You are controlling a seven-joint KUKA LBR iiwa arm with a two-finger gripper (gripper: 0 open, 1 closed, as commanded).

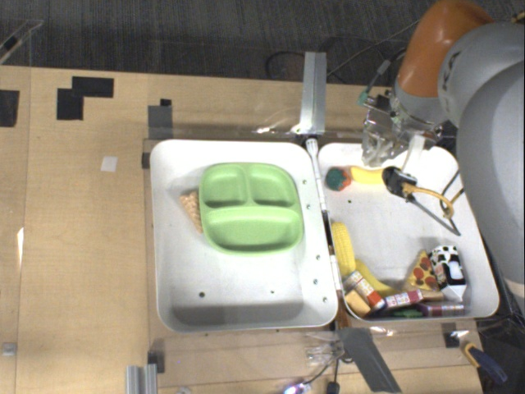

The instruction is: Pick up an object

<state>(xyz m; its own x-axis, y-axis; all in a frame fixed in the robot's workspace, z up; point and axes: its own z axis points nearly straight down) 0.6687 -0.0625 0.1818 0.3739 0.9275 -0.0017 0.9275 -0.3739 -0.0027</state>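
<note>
My gripper (376, 153) hangs over the back left part of the right bin (410, 228). Just below and in front of it lies a yellow toy piece (366, 176) with a green and red ball-like end (336, 179). The gripper stands close above this piece, and I see nothing held in it. A yellow corn cob (342, 247) lies along the bin's left wall. At the front of the bin are a pizza slice (422, 272), a black-and-white cow-patterned item (448, 263) and several small packets (394, 302).
The left bin (176, 294) holds a green divided plate (248, 206) with a tan waffle-like piece (191, 210) sticking out from under its left edge. A metal post (313, 97) stands behind the wall between the bins. The arm covers the view's right side.
</note>
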